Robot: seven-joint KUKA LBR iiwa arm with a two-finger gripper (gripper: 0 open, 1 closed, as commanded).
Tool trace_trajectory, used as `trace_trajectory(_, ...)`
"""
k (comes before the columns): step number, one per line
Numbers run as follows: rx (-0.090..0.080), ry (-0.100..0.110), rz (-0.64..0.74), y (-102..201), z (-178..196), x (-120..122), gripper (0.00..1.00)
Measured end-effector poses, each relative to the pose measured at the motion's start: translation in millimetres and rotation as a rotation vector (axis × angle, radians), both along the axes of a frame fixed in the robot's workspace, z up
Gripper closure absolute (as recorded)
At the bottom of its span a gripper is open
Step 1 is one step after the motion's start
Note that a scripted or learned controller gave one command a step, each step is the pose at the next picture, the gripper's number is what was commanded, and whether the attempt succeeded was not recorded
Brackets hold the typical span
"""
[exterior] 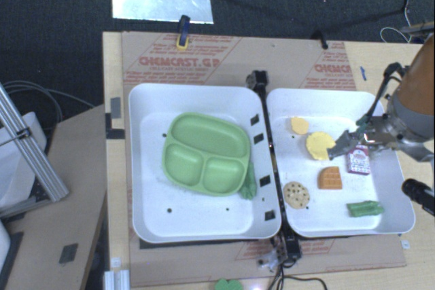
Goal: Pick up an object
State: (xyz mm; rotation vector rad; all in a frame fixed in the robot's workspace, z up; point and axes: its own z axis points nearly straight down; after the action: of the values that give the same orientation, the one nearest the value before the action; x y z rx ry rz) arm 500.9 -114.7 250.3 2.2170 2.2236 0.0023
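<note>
Yellow toy food [320, 145] is lying mid-way in the right bin [401, 214], where the gripper [340, 146] is hovering beside it, jaws' opening unclear, needing centring before closing.

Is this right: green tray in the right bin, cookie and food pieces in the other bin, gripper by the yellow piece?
One thing is wrong: the green tray lies in the left bin, not the right. The camera view shows it. The rest holds: the cookie and food pieces are in the other bin, and the gripper is by the yellow piece.
</note>
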Motion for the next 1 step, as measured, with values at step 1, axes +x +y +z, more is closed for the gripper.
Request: trace_trajectory(1,0.002,0.008,-0.002,9.1,-102.2,-15.7,0.0)
